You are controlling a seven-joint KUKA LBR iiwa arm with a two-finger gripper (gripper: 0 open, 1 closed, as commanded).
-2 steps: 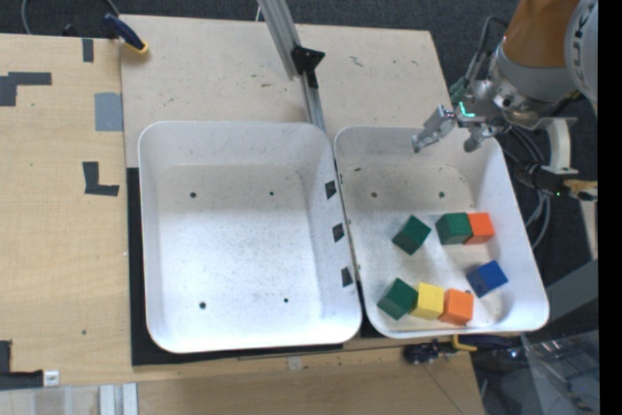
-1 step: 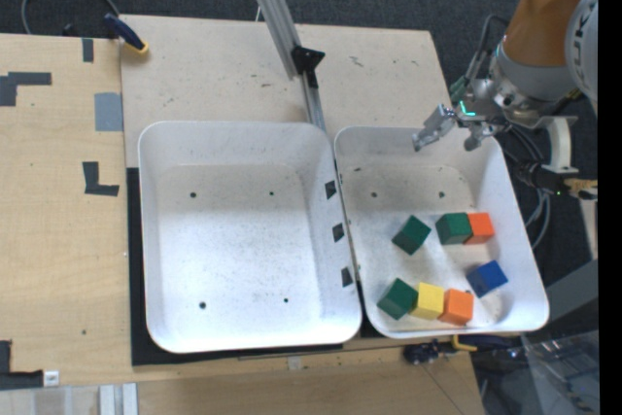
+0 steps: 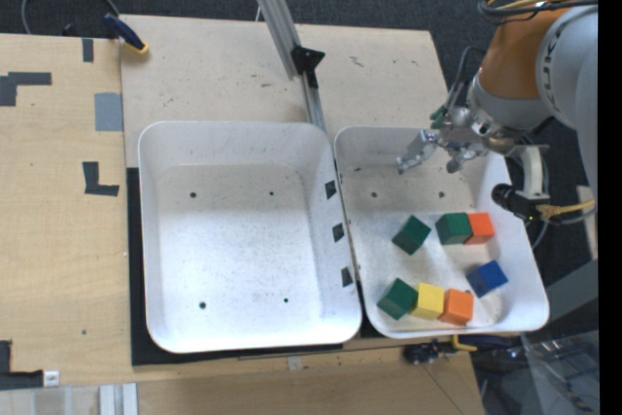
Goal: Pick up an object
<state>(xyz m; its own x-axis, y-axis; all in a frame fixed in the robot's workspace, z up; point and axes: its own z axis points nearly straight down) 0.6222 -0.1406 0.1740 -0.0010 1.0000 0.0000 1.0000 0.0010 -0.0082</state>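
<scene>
The right bin (image 3: 374,194) holds several small cubes. A dark green cube (image 3: 411,234) lies near its middle. A green cube (image 3: 453,228) touches an orange cube (image 3: 480,226) to its right. A blue cube (image 3: 487,277) sits lower right. Along the front stand a green cube (image 3: 397,297), a yellow cube (image 3: 430,299) and an orange cube (image 3: 458,306) in a row. My gripper (image 3: 430,154) hangs above the bin's far part, fingers spread, nothing between them, well above and behind the cubes.
The left bin (image 3: 160,209) lies beside the right one. A slanted metal rail (image 3: 272,0) runs from the top down to the gap between the bins. A black cable with a blue-yellow clip (image 3: 126,32) lies at the far left on the bench.
</scene>
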